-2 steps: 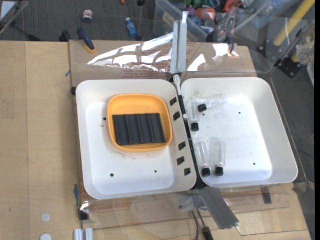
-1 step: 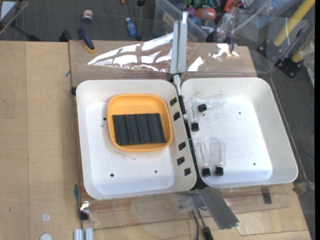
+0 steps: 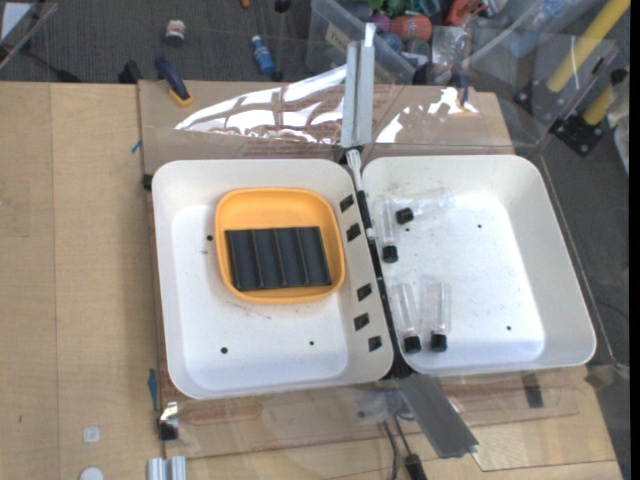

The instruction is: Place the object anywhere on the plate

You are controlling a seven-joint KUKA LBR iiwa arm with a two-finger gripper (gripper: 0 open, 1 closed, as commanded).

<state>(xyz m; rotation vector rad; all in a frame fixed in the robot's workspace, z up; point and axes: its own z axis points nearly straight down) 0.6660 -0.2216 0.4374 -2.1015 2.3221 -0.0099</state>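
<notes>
An orange, rounded-square plate [image 3: 281, 204] lies in the left white bin [image 3: 200, 353], towards its back. A black, flat, ribbed rectangular object [image 3: 278, 258] rests on the plate and covers most of its floor, its long side running left to right. Nothing touches the object.
The right white bin [image 3: 520, 268] holds several clear plastic vials with black caps: two upright-looking ones side by side [image 3: 424, 320] near the front left, others [image 3: 405, 214] near the back left. Black clips [image 3: 362, 292] line the ridge between the bins. A tub of toys [image 3: 430, 8] stands beyond the bench.
</notes>
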